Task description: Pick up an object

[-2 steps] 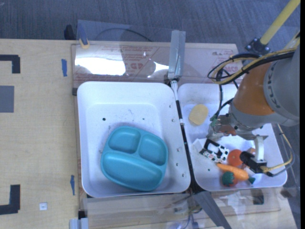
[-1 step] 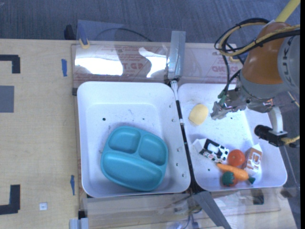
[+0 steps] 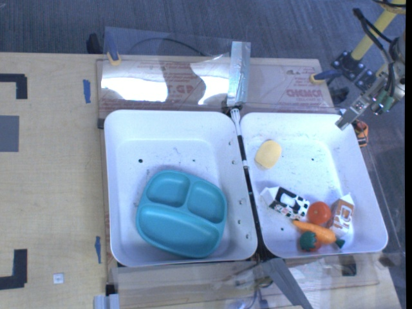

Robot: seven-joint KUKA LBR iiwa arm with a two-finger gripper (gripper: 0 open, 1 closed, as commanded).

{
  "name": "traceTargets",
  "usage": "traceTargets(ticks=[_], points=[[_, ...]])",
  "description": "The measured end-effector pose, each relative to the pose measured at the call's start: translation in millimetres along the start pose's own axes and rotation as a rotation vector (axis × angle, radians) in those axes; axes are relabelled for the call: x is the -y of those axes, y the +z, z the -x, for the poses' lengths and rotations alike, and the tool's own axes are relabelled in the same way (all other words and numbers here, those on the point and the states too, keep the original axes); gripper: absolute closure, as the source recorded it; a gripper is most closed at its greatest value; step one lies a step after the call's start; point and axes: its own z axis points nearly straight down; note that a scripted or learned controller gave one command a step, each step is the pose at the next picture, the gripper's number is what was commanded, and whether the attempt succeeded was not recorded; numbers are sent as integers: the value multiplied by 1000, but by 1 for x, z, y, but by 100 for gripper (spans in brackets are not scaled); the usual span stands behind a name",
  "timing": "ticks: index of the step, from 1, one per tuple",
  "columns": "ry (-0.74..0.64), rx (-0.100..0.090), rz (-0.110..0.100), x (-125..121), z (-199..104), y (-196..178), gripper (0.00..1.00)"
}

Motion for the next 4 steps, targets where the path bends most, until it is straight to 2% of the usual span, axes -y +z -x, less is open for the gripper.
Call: traceTargets(ticks=[1,2,3,4], points=[[-136,0,-3,41,99,-79,100],[-436,-12,-4,13,73,11,100],[-549,-9,-1,-28,22,-3,100],[-932,3,1,35,36,-81,100]])
